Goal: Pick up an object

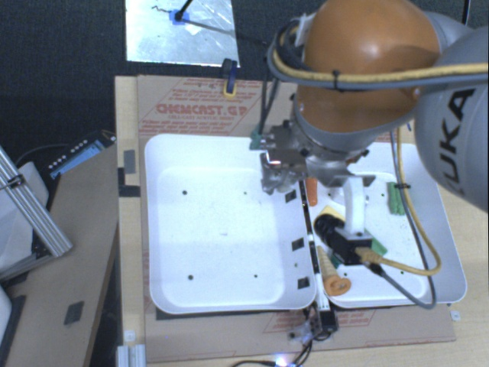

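Note:
My gripper [275, 176] hangs over the far right corner of the left white bin [157, 228], close to the divide between the bins. The big orange wrist band blocks much of it, and nothing shows held in it. The right white bin [452, 275] holds a green block [396, 197] at its right side. There is also an orange cone-shaped piece [335, 281] at its near left corner, a thin orange-red stick [312, 193] along its left wall and a yellow piece [333, 212] beside the bracket. A second green piece [379, 246] lies near the middle. The arm hides part of this bin.
Both bins rest on a cardboard sheet [199, 109] with red print. A blue and yellow clamp [228, 76] stands at its far edge, below a shiny foil sheet [179, 21]. An aluminium rail [30, 216] runs off the bench at the left.

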`<state>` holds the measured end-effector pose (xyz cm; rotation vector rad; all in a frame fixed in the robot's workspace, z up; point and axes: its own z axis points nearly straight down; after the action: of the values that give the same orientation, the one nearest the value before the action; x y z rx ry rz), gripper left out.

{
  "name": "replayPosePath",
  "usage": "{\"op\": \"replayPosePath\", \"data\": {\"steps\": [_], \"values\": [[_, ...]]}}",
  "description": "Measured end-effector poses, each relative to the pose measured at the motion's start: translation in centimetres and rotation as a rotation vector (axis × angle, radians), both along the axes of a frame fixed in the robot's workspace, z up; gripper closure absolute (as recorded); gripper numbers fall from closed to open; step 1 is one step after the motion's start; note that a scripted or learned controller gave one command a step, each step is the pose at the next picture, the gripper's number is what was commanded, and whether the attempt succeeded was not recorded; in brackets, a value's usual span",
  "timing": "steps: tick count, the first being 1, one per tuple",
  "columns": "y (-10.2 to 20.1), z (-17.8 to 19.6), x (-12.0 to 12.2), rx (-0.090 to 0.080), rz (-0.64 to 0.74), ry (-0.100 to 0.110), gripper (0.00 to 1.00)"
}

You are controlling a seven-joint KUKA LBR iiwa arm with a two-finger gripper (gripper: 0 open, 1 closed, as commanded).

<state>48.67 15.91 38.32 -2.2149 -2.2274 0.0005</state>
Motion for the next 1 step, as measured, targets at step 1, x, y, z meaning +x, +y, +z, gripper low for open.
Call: {"op": "replayPosePath", "data": {"steps": [1], "values": [[2.9,-0.89,-0.03,0.001,0.001,0.0,1.0]]}}
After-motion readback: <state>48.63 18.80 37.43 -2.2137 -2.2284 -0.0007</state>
